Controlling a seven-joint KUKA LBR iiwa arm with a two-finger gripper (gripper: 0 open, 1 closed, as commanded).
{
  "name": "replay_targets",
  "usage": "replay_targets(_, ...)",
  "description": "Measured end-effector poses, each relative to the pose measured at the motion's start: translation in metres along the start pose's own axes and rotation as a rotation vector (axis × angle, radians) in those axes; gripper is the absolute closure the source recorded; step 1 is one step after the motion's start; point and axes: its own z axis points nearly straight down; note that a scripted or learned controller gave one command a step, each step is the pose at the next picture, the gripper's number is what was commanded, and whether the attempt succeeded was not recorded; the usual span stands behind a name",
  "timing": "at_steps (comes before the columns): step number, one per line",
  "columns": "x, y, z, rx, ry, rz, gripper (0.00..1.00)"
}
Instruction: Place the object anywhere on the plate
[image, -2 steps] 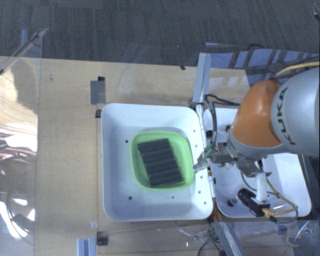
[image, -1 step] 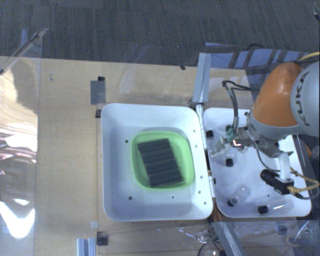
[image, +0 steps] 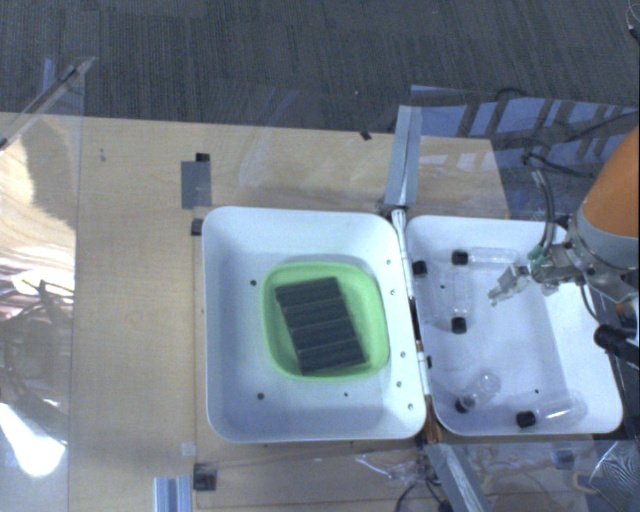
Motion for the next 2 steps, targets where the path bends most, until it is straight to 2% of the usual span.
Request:
replay_targets(1,-0.039,-0.023,-0.111,-0.003,-0.002,-0.041,0.00)
replay_targets(2,-0.034,-0.054,-0.145,-0.003,-0.002,0.055,0.00)
